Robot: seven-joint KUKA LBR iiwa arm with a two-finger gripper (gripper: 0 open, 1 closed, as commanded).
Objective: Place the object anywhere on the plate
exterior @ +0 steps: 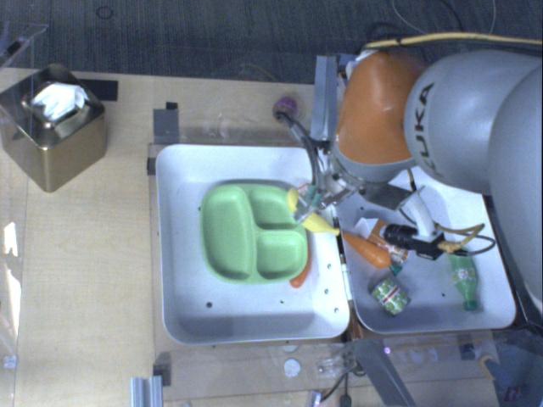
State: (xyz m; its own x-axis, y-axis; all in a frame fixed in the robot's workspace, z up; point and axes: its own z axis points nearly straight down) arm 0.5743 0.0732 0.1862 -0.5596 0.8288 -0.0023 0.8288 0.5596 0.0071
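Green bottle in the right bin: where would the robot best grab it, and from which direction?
Probably across the middle of the green bottle, coming straight down from above. It seems to lie flat on the floor of the right bin, long and narrow, so a grasp closing across its narrow width should fit. It lies apart from the can, with bare floor on both sides.

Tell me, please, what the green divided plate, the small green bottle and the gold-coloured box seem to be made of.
The green divided plate is likely moulded plastic, smooth and matte, with rounded compartment edges and even colour. The small green bottle is probably plastic, faintly glossy, though it is too small to be sure. The gold-coloured box looks like metal or metallic-coated card, judging by its dull sheen.
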